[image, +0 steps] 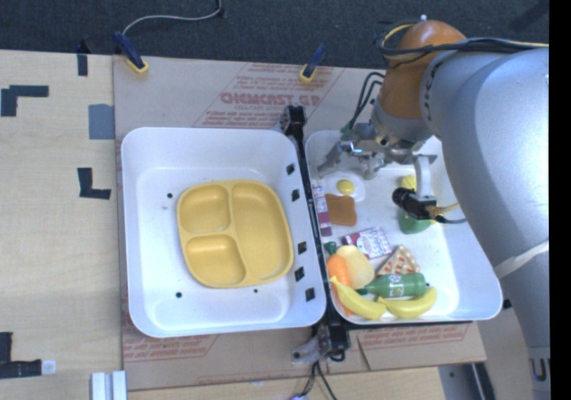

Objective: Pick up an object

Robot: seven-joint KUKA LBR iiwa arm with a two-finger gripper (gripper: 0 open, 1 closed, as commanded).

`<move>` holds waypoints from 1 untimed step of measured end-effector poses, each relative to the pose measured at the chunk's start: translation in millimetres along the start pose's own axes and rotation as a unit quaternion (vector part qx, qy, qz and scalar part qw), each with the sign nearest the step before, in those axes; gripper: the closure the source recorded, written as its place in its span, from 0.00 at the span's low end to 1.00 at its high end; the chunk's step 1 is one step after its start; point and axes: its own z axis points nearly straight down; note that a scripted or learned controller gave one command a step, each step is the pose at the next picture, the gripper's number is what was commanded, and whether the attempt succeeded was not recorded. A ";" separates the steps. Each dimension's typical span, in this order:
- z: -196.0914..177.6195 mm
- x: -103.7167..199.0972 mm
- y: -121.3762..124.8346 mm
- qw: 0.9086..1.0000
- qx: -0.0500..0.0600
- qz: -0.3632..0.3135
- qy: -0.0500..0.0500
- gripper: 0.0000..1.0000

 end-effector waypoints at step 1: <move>0.0 0.6 0.0 1.000 0.000 0.000 -0.001 0.00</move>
